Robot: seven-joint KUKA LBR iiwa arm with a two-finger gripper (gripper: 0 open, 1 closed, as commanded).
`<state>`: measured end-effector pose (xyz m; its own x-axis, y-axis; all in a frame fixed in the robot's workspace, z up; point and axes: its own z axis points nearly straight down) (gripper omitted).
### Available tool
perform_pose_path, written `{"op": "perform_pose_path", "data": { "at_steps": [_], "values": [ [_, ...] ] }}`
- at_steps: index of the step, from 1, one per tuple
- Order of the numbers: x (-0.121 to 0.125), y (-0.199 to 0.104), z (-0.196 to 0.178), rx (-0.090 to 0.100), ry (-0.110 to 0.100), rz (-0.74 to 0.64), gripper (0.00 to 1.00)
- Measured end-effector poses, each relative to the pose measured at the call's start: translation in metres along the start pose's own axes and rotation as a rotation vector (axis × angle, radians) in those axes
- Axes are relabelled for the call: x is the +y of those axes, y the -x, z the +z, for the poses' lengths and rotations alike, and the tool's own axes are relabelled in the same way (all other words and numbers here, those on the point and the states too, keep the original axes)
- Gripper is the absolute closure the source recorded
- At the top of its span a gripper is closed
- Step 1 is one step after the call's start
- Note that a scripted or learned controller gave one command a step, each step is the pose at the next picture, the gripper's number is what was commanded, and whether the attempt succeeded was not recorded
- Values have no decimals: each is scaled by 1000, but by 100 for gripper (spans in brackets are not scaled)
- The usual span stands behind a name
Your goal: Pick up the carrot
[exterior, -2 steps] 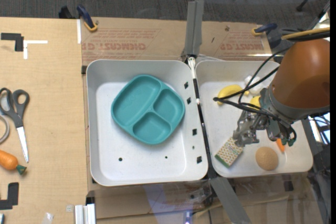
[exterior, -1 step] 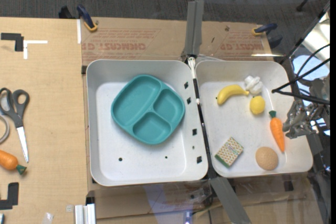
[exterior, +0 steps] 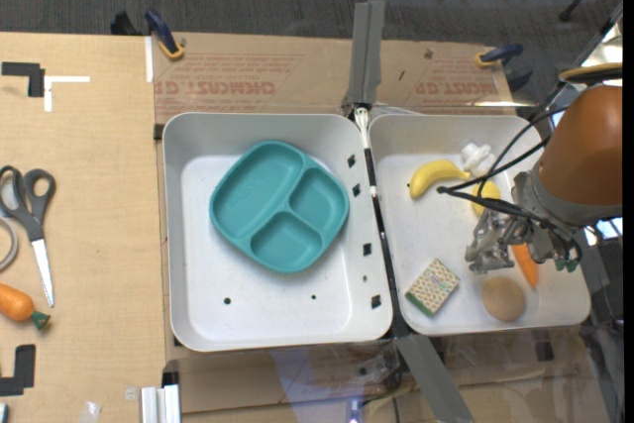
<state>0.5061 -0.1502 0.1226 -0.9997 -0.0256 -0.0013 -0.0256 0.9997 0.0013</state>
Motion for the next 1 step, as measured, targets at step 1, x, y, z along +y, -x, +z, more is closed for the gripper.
{"op": "perform_pose_path", "data": {
  "at_steps": [1],
  "values": [
    [-41,-13,15,-1,-1,-197,100]
  ]
}}
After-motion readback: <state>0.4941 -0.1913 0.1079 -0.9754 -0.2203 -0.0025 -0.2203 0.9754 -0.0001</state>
